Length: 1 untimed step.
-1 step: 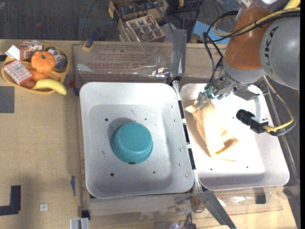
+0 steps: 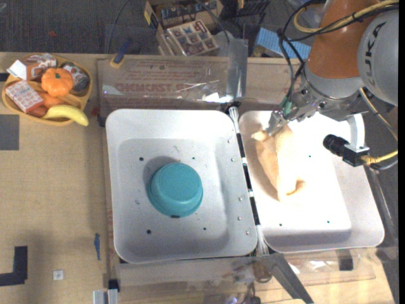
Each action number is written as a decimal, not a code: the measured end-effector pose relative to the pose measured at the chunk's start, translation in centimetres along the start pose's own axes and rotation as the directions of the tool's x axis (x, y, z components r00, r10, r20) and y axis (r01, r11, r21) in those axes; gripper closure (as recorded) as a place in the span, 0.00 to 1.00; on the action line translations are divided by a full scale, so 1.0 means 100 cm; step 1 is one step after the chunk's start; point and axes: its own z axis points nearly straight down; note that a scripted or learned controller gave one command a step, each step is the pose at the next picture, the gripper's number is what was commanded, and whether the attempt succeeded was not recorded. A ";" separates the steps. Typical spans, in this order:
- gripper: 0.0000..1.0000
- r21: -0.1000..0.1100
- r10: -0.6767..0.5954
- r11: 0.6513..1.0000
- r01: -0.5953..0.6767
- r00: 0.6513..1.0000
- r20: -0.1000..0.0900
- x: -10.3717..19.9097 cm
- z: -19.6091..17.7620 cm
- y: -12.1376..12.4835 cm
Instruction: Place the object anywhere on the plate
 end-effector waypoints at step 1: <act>1.00 0.001 -0.387 0.922 0.387 0.922 -0.002 0.050 0.010 0.002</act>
